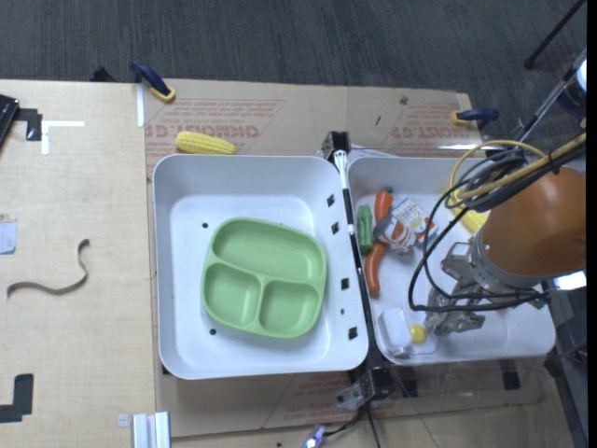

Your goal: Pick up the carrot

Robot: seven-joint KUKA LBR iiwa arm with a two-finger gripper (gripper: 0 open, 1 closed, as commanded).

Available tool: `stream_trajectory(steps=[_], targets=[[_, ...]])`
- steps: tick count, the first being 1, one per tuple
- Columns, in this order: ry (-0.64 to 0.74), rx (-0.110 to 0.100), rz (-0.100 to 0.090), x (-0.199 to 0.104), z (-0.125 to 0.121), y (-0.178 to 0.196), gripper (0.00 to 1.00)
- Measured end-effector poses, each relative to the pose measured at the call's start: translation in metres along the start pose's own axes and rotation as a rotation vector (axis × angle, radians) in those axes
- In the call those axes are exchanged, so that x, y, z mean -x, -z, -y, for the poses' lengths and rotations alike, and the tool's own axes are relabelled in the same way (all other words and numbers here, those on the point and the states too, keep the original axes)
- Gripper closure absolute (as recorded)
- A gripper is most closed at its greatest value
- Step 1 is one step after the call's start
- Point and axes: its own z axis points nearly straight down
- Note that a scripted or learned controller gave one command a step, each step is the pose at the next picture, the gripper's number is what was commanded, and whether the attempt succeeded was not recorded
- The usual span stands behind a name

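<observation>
Lying close along the left wall of the right bin (522, 343), about midway down it, the carrot (374, 271) is a slim orange stick with its length running roughly parallel to that wall. Just above it sits a green vegetable (364, 224), and beside that a shorter orange-red piece (383, 202) that may be a second carrot or a pepper; the view is too coarse to settle it. A printed packet (404, 224) lies just to the right of these, near the bin's top edge. Toward the bottom left corner of the same bin are a small white cup (394, 327) and a yellow ball (418, 335).

The gripper (449, 322) hangs over the lower middle of the right bin, near the yellow ball and well apart from the carrot. Whether it is open or closed I cannot tell from this angle, and nothing can be seen held in it.

The risks, as I judge them:
- The carrot hugs the wall, so a descent there could strike the rim or leave no room on the wall side.
- The green vegetable and the packet crowd its upper end, so a grasp placed high could catch the wrong item.
- A round, thin carrot may roll or slip out of a pinch.

The left bin (177, 250) holds a green divided plate (266, 278), and an ear of corn (205, 142) rests on the table (75, 185) just beyond that bin's top edge.
</observation>
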Motion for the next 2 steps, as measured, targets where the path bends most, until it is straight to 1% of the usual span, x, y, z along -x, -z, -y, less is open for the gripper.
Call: stream_trajectory(steps=[1, 2], targets=[[0.142, -0.002, 0.000, 0.0145, -0.0161, 0.0003, 1.00], [0.141, -0.003, 0.003, 0.0163, -0.0156, 0.0095, 1.00]])
